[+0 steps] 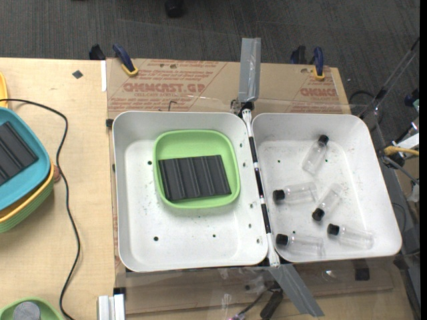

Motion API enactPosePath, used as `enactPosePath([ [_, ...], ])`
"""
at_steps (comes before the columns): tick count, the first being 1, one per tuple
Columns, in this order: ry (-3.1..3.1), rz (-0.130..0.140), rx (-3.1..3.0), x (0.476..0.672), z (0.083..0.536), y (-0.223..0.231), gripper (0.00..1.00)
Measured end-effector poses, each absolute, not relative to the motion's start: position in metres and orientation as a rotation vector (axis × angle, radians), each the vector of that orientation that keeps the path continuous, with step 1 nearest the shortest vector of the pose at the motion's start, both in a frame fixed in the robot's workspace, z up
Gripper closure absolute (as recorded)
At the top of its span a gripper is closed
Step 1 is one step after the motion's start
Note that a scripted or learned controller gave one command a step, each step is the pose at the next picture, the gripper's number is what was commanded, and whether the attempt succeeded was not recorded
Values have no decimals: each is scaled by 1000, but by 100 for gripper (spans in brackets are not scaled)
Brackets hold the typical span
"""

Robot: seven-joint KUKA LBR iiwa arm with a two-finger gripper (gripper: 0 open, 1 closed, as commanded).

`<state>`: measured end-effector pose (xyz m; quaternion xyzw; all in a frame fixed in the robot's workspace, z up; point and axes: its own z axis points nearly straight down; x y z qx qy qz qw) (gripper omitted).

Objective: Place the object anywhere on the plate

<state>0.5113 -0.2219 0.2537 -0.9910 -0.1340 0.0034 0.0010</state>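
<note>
The jaws' opening cannot be told here. Five clear, black-capped vials (327,204) lie scattered at mixed angles in the right bin (363,152), centre-right of the frame. The green plate (193,137) sits in the left bin (133,185), just across the shared wall.

The wooden bench (60,245) bears two white bins (133,239) and cardboard (173,82).

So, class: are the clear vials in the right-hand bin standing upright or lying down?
Lying down. All five vials rest on their sides on the right bin floor, black caps pointing different ways.
</note>
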Motion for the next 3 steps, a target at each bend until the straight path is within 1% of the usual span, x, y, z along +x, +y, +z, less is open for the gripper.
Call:
enactPosePath([
  [1,-321,10,-3124,484,272,-195,0],
  [2,-312,9,-3126,477,272,-223,0],
  [3,-310,11,-3124,477,250,-222,0],
])
